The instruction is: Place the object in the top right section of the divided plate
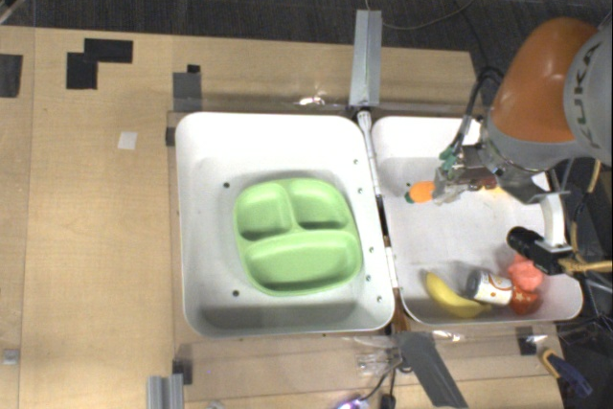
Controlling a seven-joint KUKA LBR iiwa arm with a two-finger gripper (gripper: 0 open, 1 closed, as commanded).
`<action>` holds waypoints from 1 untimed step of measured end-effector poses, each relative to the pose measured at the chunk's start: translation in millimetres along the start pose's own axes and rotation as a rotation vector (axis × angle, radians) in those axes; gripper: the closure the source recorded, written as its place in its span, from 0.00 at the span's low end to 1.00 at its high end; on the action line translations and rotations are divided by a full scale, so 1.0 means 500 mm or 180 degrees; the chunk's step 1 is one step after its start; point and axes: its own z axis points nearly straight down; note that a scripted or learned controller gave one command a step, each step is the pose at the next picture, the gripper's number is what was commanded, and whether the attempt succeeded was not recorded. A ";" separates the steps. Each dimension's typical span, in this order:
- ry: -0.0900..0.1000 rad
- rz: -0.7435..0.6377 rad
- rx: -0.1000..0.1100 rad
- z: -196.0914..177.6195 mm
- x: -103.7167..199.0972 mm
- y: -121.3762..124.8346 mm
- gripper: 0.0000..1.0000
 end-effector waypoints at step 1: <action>-0.0001 -0.0417 0.0003 -0.034 0.150 0.039 1.00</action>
